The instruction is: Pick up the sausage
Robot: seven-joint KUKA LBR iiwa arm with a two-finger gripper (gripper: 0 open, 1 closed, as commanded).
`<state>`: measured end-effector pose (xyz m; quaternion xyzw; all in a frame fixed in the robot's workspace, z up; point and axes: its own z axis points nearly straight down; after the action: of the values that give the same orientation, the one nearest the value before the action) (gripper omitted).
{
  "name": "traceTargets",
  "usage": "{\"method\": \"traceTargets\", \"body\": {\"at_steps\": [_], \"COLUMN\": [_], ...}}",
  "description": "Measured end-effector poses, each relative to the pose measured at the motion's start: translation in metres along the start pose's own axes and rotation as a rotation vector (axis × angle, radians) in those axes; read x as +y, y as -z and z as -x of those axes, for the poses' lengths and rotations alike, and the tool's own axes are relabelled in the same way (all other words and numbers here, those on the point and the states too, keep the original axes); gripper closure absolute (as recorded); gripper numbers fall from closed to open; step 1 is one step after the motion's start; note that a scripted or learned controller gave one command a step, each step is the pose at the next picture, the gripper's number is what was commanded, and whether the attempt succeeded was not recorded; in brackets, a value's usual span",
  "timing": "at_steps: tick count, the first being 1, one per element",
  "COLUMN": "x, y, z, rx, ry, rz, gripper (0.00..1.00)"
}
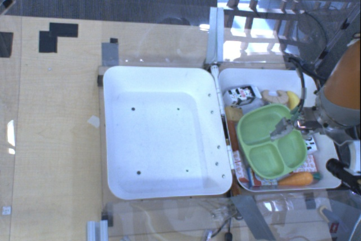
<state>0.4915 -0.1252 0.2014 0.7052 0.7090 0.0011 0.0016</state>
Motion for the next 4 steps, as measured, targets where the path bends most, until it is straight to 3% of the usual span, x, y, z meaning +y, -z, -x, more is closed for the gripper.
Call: {"method": "traceTargets", "body": {"at_steps": [1, 2, 3, 4], "x": [-0.004, -0.001, -0.001, -0.002], "y": [-0.073, -0.060, -0.060, -0.105], "z": [0.078, 0.079, 0.079, 0.080], "rx": [-0.003, -0.007, -0.007, -0.002], "ry": [0.024, 0.026, 0.026, 0.035], "rz": [0.002, 0.011, 0.011, 0.005], "gripper": [0.00, 1.00, 0.00, 0.00]}}
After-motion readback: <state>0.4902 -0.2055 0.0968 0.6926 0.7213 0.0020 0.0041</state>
